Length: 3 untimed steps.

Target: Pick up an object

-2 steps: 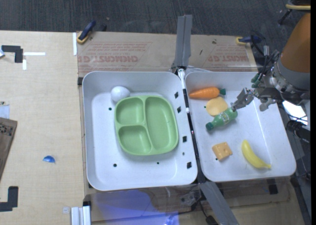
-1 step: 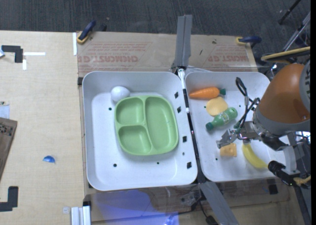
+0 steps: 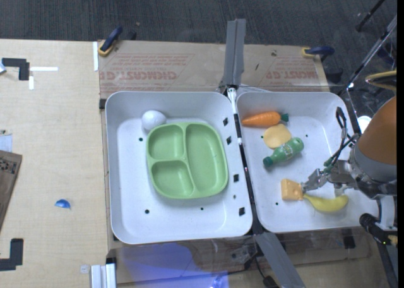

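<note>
A green three-compartment plastic plate (image 3: 187, 159) fills the left white bin (image 3: 120, 173). In the right white bin (image 3: 315, 113), the gripper (image 3: 314, 184) hovers low between an orange wedge (image 3: 290, 189) and a yellow banana (image 3: 327, 203), apparently mid-approach; whether it is grasping anything cannot be told. Next it likely must settle over one item and lift.

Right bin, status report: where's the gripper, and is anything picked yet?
Gripper low in right bin, between orange wedge and banana. Nothing held. Bottle, carrot untouched.

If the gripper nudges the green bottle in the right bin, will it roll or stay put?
The green bottle lies on its side, tilted across the right bin, so a sideways push would probably roll it. It looks like a small toy, likely light and easily knocked. Its smooth round body may slip between fingers. The yellow piece touching it might stop a roll upward.
</note>
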{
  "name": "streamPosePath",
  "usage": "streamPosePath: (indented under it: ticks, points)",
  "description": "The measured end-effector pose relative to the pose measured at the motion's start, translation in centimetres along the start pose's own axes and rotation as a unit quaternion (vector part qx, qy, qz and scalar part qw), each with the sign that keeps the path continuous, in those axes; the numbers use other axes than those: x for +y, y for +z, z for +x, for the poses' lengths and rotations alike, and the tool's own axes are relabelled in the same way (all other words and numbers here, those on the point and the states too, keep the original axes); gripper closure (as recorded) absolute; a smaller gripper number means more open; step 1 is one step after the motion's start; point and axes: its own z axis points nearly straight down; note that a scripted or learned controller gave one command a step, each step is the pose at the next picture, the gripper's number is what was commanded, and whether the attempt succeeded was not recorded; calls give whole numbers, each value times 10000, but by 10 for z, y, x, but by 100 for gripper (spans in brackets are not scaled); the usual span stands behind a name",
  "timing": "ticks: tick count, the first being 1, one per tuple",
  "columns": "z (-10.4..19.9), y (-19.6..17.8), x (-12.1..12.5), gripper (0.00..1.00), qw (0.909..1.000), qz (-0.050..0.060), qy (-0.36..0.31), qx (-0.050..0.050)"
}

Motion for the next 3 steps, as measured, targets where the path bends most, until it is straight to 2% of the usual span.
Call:
streamPosePath:
  ticks: [1, 2, 3]
  points:
    - [64, -1, 97, 0, 9973, -9, -728, -6]
    - [63, -9, 97, 100, 9974, 11, -720, -4]
    - [56, -90, 88, 100, 10000, 1, 24, -11]
